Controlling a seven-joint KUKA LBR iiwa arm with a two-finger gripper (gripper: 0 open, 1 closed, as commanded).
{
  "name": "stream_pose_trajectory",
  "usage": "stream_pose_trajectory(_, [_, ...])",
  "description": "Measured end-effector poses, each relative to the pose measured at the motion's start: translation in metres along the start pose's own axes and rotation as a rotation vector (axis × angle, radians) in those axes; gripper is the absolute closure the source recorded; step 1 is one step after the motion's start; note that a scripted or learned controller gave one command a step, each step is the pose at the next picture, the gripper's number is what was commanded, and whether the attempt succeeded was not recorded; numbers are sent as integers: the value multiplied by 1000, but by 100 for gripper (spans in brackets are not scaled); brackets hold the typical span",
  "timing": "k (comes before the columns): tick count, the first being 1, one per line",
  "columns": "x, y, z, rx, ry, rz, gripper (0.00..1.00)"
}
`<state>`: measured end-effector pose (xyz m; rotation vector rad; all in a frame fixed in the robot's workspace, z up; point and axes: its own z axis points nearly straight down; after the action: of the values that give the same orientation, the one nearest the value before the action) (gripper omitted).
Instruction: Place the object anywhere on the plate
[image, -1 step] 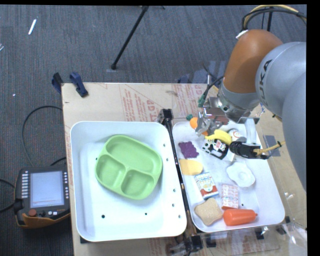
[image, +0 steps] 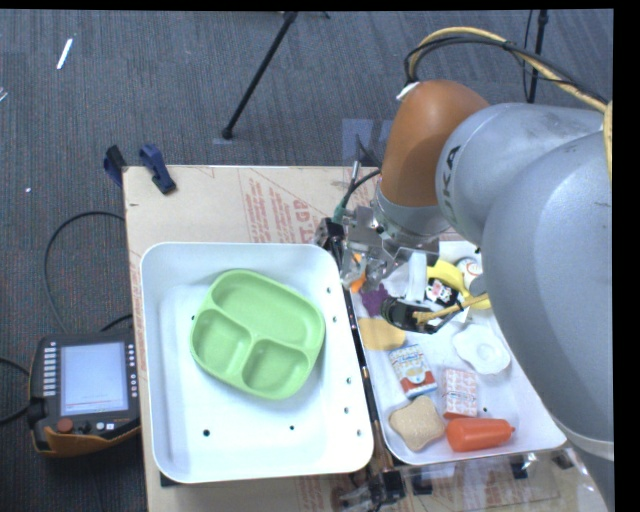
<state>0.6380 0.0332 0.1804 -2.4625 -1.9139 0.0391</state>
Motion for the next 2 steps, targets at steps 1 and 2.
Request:
stream_pose_trajectory(1, [56, -75, -26, -24, 8, 31, 100])
stream_pose_trajectory(2, [92, -88, -31, -22, 8, 297, 100])
